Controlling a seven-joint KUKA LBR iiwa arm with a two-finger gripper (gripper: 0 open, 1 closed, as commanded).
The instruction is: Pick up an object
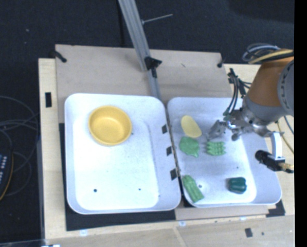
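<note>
The ridged green piece (215, 148) lies near the middle of the right bin (256, 192), directly beneath the tool (226, 129), whose two fingers hang spread apart with nothing between them. Just left of that piece sits a green leafy piece (190, 146), close but apart, and above that a pale yellow oval (191, 126) touches its top edge. Further down from the ridged piece, a long green object (193, 188) rests against the bin's left wall, and a dark green pepper (237, 185) lies toward the lower right. The left bin (117, 189) on the worktop (117, 71) holds a yellow bowl (110, 125).
</note>
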